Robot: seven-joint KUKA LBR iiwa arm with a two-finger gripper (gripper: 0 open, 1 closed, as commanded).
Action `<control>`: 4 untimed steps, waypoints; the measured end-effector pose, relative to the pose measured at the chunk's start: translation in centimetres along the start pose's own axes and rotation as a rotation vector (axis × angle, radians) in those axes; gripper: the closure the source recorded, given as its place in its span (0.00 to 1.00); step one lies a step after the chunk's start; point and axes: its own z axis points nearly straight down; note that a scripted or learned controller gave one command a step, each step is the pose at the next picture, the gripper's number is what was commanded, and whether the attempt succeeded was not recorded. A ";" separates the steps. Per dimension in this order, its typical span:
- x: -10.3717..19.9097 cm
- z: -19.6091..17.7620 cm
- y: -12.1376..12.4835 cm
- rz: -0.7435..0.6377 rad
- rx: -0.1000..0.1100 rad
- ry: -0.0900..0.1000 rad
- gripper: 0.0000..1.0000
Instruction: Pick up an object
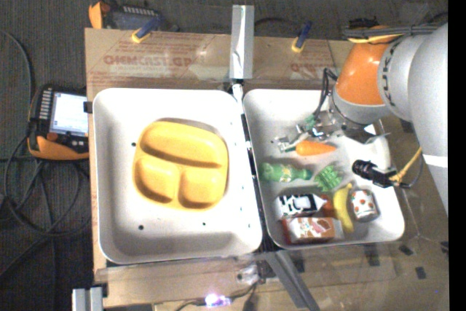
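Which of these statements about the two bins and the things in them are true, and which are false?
1. The yellow tray lies in the left bin. True.
2. The carrot lies in the left bin. False: it lies in the right bin.
3. The hand is above the right bin. True.
4. The banana lies on the yellow tray. False: it lies in the right bin.

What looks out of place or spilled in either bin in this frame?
Nothing stands out. The yellow divided tray sits flat in the left bin, and the carrot, banana and cartons are loosely heaped inside the right bin, none over the rim.
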 end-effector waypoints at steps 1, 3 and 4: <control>-0.1 -1.0 0.1 0.001 -0.003 -0.003 1.00; 3.8 -9.3 6.4 0.084 0.013 0.000 0.00; -0.9 0.1 1.0 -0.092 0.002 0.000 0.00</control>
